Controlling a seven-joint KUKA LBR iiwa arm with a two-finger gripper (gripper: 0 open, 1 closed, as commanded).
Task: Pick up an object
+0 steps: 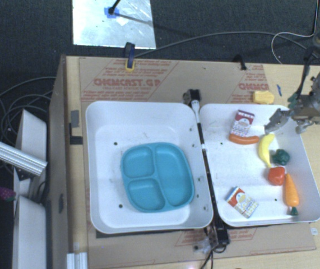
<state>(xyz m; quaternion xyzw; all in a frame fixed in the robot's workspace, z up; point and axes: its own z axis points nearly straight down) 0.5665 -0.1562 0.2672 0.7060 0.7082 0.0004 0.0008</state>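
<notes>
The right bin [222, 167] holds several toy foods: a red and white carton [242, 124], an orange curved piece [244, 140] just below it, a yellow banana [265, 148], a dark green item [281, 157], a red tomato [277, 175], an orange carrot [291, 191] and a small printed box [242, 202]. My gripper [287, 123] hangs over the bin's far right corner, above and just right of the banana. Its fingers are spread open with nothing between them.
The left bin [101, 133] holds a blue divided plate [157, 176]. A yellow block [264, 97] lies on the cardboard behind the right bin. A black divider [202, 144] runs between the bins. Cables trail at the far right and left.
</notes>
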